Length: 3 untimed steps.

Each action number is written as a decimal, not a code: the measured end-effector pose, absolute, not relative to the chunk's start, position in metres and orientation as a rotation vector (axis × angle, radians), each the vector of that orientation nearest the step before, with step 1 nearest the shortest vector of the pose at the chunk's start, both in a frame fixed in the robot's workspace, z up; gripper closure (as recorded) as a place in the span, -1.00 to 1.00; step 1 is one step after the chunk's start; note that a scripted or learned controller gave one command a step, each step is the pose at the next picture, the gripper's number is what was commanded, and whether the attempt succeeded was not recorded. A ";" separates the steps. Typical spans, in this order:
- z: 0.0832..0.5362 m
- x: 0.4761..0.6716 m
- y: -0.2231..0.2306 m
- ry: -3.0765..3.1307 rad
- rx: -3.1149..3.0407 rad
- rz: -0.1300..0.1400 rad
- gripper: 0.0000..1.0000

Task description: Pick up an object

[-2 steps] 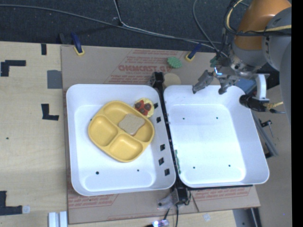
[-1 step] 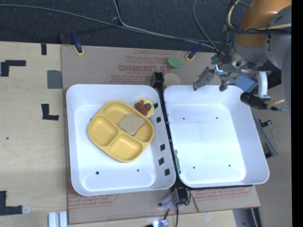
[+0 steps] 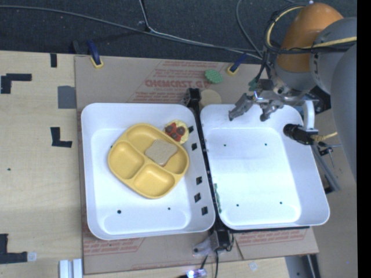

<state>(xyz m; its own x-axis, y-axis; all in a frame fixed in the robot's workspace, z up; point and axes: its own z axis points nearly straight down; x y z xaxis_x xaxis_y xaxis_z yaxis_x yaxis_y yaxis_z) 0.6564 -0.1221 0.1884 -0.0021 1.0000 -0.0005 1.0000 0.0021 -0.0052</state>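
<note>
A yellow divided plate [image 3: 128, 160] lies in the left bin [image 3: 101, 213]. A tan flat slice, like bread [image 3: 160, 152], rests on the plate near its middle. A small red and dark item, like berries [image 3: 176, 131], sits at the plate's upper right edge. My gripper [image 3: 251, 111] hangs over the back edge of the right bin [image 3: 261, 201], open, its two fingers spread with nothing between them. It is well to the right of the plate and its items.
A small green object [image 3: 213, 75] lies on the cardboard behind the bins. Blue and yellow clamps [image 3: 94, 57] hold the cardboard at the back. Cables [image 3: 174, 36] run across the dark backdrop. The arm's orange band [image 3: 307, 28] is at the top right.
</note>
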 end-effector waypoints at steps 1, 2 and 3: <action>0.131 0.657 -0.131 -2.220 -2.218 0.008 -1.00; 0.082 0.657 -0.130 -2.225 -2.219 0.003 -1.00; 0.096 0.658 -0.130 -2.228 -2.219 0.001 1.00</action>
<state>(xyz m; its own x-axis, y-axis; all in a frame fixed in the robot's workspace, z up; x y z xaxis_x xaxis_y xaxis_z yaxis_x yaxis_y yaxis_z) 0.6580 -0.1301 0.0958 -0.0038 1.0000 -0.0026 1.0000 0.0038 0.0017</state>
